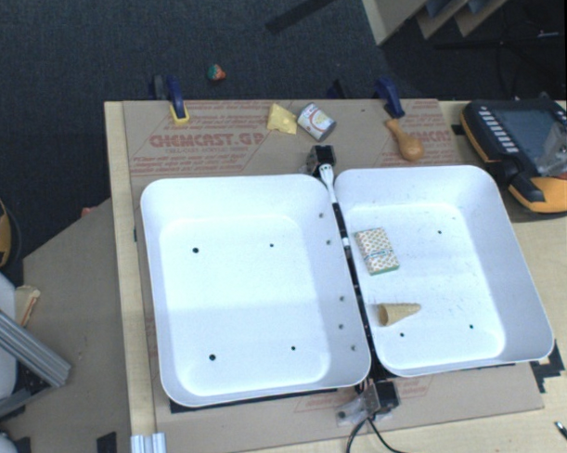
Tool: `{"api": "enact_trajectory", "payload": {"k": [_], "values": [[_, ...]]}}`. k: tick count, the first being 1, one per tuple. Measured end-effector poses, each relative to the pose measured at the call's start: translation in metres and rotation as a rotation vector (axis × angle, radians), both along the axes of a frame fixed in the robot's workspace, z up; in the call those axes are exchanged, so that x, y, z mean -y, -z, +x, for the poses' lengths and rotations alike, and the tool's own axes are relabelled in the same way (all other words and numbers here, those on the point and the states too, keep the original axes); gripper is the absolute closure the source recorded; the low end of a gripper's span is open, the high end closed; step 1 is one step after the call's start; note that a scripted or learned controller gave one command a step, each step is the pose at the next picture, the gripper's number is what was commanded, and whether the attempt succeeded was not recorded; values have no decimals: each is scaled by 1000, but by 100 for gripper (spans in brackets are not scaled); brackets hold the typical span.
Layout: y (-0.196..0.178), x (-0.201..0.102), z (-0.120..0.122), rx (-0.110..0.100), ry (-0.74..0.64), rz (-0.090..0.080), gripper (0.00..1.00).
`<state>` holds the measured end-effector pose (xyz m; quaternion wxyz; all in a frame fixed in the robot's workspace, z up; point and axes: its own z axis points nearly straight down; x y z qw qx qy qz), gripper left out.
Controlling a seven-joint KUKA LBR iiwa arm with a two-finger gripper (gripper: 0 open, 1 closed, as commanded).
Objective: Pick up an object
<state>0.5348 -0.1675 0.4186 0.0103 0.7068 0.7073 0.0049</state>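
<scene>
Right bin point(507, 259): it is holding both loose items that a pick could aim for, and each is lying flat on the white floor, well apart from the other.
Small box point(376, 250): a patterned rectangular packet is sitting in the left part of the right bin, near the divider point(345, 256) where the two bins are meeting. Its long axis is running roughly up and down the view, leaning slightly, with the far end tipping a little to the left.
Cone point(398, 312): a tan cone-shaped piece is lying on its side nearer the front of the same bin. Its long axis is running left to right, the narrow tip pointing right and the wider end facing the divider.
Left bin point(172, 234): it is showing bare white floor with a few dark dots (these look like fixing holes, not items).
Bench behind the bins point(215, 140): a yellow wedge point(282, 119), a small carton point(316, 121) and a wooden-looking piece point(406, 142) are resting on the board, probably strays lying outside the working area.
Gripper: I cannot tell how its fingers are standing.
Likely reason for the layout: both candidates are lying away from the walls, which is leaving room for a descent from above.
Stage: judging by the flat-lying items, the pick is not yet under way.
</scene>
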Motion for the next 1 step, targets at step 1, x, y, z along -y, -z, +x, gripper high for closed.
{"api": "enact_trajectory", "payload": {"k": [1], "values": [[101,-62,-41,-31,-3,11,100]]}}
